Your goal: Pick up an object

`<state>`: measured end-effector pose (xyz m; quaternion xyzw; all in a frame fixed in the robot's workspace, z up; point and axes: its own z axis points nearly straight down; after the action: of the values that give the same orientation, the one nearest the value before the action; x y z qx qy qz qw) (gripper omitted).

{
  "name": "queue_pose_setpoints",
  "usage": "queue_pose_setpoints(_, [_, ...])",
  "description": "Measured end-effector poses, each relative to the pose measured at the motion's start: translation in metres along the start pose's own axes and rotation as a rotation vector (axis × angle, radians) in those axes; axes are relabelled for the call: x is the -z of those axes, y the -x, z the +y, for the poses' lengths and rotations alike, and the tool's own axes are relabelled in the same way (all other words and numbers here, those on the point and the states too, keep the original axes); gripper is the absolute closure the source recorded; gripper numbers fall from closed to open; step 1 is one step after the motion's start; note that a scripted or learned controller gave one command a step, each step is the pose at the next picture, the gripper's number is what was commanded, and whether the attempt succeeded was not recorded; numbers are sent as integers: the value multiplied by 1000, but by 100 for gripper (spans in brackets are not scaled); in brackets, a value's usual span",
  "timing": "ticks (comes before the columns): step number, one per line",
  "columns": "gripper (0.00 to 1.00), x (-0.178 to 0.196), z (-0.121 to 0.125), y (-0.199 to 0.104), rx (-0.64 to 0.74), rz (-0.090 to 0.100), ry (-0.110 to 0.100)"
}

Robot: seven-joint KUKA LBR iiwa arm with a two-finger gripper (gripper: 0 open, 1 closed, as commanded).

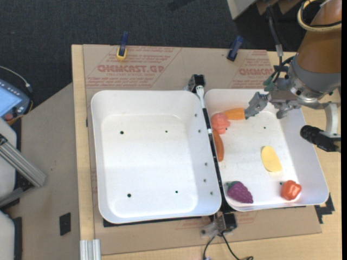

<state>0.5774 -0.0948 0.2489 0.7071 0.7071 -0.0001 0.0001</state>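
From my seat, the tabletop (162,64) carries the left bin (146,153) and the right bin (306,161). The arm (320,42) hangs over the right bin's far side. Its claw (268,106) sits just beside an orange piece (235,114) (whether it is open I cannot tell). Nearer lie a yellow piece (271,159), purple grapes (239,192) and a red pepper (291,189).

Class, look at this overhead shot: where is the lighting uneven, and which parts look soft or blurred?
Camera view: the left bin floor is brighter toward its near half, shaded toward its far wall; the end effector and the orange arm band look slightly soft; toys in the right bin cast faint shadows.
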Motion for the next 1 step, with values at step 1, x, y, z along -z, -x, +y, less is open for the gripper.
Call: queue_pose_setpoints(1, [0, -3, -66, -7, -2, 3, -7])
